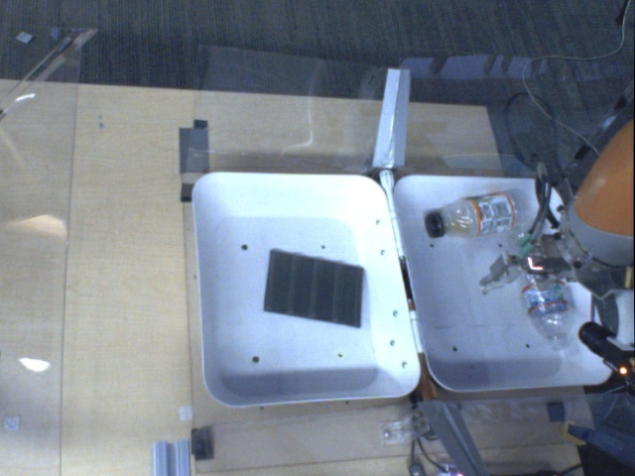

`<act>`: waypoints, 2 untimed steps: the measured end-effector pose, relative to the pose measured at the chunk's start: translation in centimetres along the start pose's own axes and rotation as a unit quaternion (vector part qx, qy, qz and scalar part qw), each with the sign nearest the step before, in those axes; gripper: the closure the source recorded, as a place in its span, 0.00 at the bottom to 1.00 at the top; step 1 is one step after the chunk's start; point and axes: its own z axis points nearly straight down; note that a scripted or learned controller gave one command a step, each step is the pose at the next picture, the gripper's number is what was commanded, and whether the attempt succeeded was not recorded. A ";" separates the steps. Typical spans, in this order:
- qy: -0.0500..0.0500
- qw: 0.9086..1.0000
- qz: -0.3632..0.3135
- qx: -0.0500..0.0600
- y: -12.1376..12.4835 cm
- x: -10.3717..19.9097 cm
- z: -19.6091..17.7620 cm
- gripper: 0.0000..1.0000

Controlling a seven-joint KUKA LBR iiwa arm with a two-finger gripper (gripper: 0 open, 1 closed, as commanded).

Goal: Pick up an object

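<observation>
The right bin (466,360) serves as the landmark here, since everything bearing on the pick sits in it. Near its far wall a clear plastic bottle (474,216) lies on its side, dark cap pointing toward the divider shared with the left bin (228,266), label band toward the arm; lying flat like this it offers its narrow width across the body, which is probably the easier way to take it. Toward the near right corner of the same bin lies a second clear bottle (547,303), crumpled-looking and partly under the arm's wrist. The end effector (508,269) hangs over the middle right of that bin, between the two bottles and just beside the second one, its metal parts reaching toward the bin's centre. Whether it is apart or together I cannot tell, as the glinting metal blurs into the white floor; nothing is visibly caught in it, so I judge the pick not yet made. In the left bin a dark ribbed rectangular pad (315,288) lies flat at the centre, well apart from the arm. The worktop (99,266) around both bins is pale wood.
</observation>
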 end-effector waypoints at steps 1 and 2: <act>-0.002 1.000 -0.006 -0.005 4.0 -6.4 5.4 0.00; -0.003 1.000 -0.030 -0.007 4.6 -6.4 9.7 0.00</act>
